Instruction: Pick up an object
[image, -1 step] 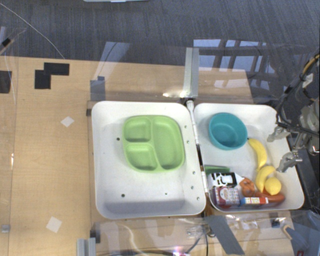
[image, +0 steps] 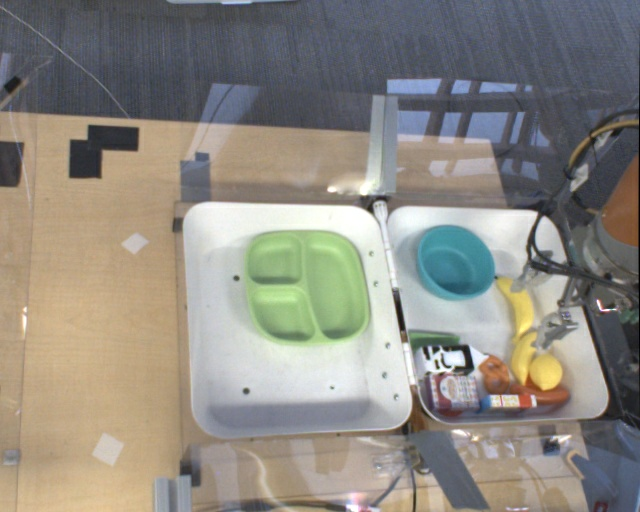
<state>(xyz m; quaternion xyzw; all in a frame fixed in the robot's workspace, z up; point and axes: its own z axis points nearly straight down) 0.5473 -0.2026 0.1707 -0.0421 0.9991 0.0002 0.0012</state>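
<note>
The right bin (image: 592, 395) holds a teal bowl (image: 455, 262) at its back. In front of the bowl lie a yellow banana (image: 517, 303), a second yellow piece (image: 522, 356) and a round yellow fruit (image: 546, 372). A small orange item (image: 494, 371), a red bottle (image: 522, 402), a red-labelled jar (image: 452, 392) and a black-and-white box (image: 446, 355) crowd the front edge. My gripper (image: 556, 328) hangs low over the right side of this bin, just right of the banana and above the round yellow fruit. Nothing is visibly held.
The left bin (image: 215, 390) holds a green divided plate (image: 305, 286). A metal divider (image: 392, 290) runs between the bins. The grey arm with its cables (image: 600, 240) enters from the right. Bare wooden bench (image: 90, 330) lies to the left.
</note>
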